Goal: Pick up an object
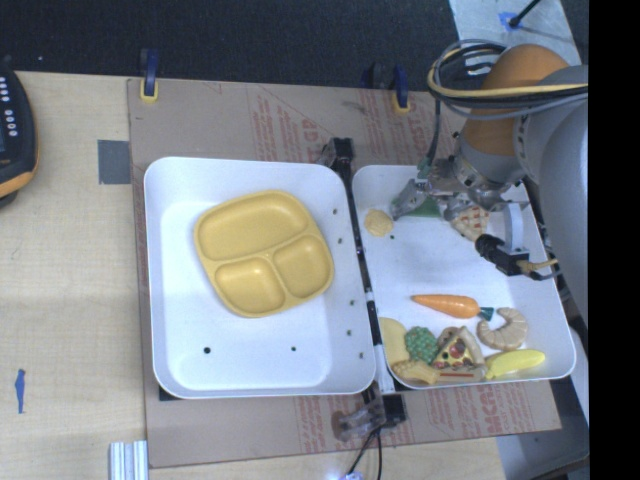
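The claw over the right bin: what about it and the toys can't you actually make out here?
- Claw, camera view: the arm's bulk covers it, so open or shut is unclear.
- Pale item beside it: partly hidden by the arm, unidentifiable.
- Heaped toys at the near corner: overlapping, lower ones covered.

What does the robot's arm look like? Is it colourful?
A bit! The arm is chunky, rounded and grey, with a bright orange band near the wrist. Black and yellow cables loop around it. The gripper at its end is small, dark and metallic.
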Action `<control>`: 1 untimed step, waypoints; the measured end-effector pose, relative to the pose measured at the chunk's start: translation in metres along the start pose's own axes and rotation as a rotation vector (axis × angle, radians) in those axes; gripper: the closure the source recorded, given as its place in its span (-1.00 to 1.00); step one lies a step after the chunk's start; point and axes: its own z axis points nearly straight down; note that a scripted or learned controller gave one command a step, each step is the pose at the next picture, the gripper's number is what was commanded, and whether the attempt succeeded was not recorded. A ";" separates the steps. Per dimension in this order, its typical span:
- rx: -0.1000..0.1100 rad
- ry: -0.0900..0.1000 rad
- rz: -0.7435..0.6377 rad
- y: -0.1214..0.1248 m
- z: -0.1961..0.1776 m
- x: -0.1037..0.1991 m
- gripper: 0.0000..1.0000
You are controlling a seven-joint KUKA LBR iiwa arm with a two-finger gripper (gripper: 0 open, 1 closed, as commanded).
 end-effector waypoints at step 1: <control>0.002 -0.003 0.007 -0.003 0.000 -0.051 -1.00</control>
